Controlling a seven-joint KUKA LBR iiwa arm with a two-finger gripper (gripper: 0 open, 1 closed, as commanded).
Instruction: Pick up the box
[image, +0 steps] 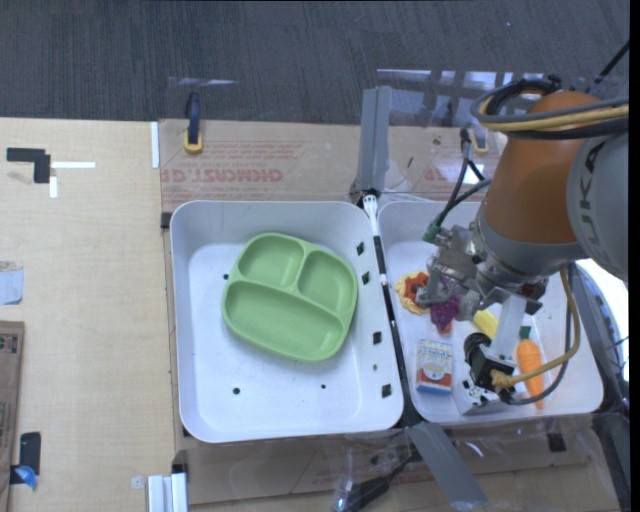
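While the box (434, 364) lies in the right bin (590, 395), the gripper (445, 290) hovers above; jaw state unclear.

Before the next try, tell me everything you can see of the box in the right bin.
The box is a small carton, it looks like cardboard, white and pale blue on top with an orange-red band along its near end. It lies flat on the floor of the right bin, near the front left, close to the divider between the bins. It looks closed and undamaged. Nothing visibly touches it; the purple toy sits just behind it, and the gripper is above that.
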